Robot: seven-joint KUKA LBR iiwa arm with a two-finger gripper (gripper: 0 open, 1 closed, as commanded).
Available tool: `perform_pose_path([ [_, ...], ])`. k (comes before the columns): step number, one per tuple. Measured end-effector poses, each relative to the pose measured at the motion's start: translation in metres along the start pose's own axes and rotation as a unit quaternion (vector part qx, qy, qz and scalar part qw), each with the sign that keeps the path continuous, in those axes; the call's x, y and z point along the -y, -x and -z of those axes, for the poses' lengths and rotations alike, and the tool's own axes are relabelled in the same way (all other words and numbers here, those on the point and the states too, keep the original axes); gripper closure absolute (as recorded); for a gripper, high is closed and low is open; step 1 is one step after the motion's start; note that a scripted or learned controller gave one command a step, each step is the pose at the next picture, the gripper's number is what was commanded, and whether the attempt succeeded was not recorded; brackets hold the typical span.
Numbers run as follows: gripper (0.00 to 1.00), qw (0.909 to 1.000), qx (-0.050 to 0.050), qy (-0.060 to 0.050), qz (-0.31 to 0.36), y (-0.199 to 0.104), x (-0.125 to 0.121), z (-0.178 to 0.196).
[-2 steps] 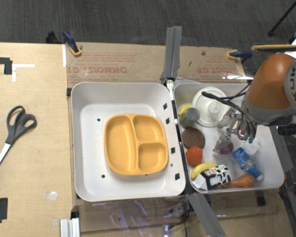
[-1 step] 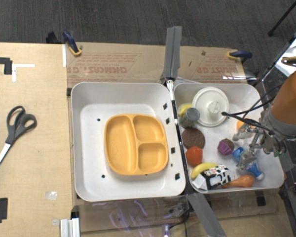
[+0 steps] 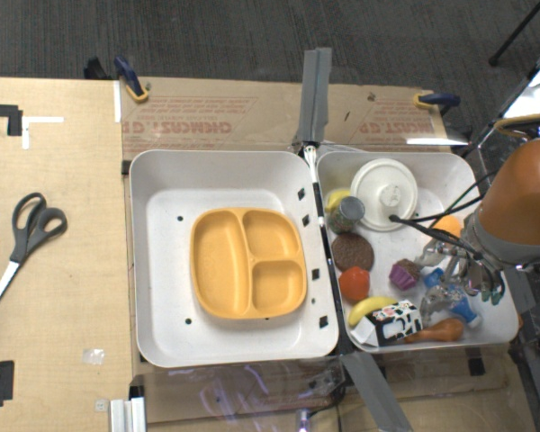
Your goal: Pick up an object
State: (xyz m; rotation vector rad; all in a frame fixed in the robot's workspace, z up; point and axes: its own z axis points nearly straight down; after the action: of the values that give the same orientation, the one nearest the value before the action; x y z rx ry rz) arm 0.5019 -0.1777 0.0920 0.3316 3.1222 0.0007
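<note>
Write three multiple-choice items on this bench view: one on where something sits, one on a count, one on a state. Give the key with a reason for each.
1. Where does the yellow divided plate lie?
A. in the left bin
B. in the right bin
C. on the wooden bench beside the scissors

2. How many compartments does the plate have?
A. two
B. three
C. four

3. How do the scissors lie on the bench?
A. inside a bin
B. under the plate
C. flat on the wood, left of both bins

Key: 1 A, the plate rests in the middle of the left bin. 2 B, one long section and two smaller ones show. 3 C, the scissors lie on bare wood by the view's left edge, handles towards the top.
</note>
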Motion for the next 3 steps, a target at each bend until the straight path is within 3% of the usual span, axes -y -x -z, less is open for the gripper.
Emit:
perform_pose_path([
  [1,0.00,0.9988,0.010,-0.015,-0.046,-0.011,-0.033,0.005],
  [2,0.00,0.9985,0.002,-0.001,-0.054,0.100,0.012,0.002],
  [3,0.00,0.9965,0.000,0.000,-0.084,0.031,0.027,0.000],
])
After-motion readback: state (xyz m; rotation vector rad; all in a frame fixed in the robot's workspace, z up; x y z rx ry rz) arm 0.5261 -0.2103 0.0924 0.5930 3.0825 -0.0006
